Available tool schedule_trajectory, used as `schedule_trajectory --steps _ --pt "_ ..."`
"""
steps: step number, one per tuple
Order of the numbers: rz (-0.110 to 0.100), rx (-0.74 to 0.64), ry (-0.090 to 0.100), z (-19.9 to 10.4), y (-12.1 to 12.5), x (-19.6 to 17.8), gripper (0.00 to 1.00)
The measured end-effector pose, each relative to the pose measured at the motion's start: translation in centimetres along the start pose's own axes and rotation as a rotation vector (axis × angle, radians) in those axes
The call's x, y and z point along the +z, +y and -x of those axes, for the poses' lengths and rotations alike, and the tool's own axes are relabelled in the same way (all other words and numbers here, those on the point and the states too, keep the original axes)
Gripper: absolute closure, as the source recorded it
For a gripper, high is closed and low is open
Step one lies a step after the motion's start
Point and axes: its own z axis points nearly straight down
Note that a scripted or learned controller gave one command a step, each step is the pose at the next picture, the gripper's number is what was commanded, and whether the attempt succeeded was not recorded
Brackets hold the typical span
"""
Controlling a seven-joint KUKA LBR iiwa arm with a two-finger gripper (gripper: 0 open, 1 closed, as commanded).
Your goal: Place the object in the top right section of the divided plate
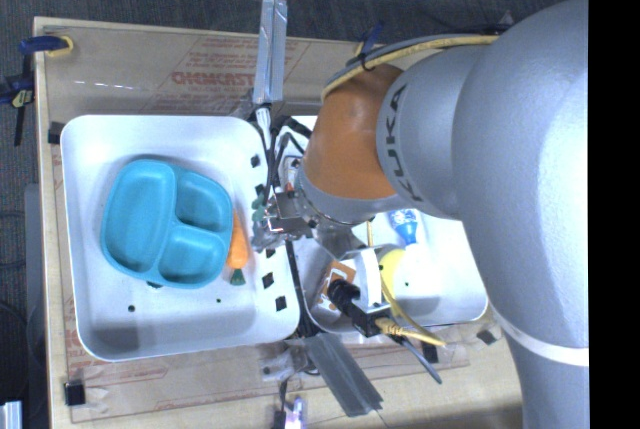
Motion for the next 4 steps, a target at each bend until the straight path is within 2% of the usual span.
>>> schedule_trajectory --steps 1,2,3,4 --pt "0.002 -0.334 0.000 -7.5 -1.1 0.0 1.00" --pt "0.004 -0.656 -0.002 -16.2 -0.4 1.5 1.00" --pt "0.006 -0.836 -0.003 -19.1 -0.1 2.3 1.00" --pt "0.004 -0.847 -0.002 -15.5 2.5 -2.4 1.00"
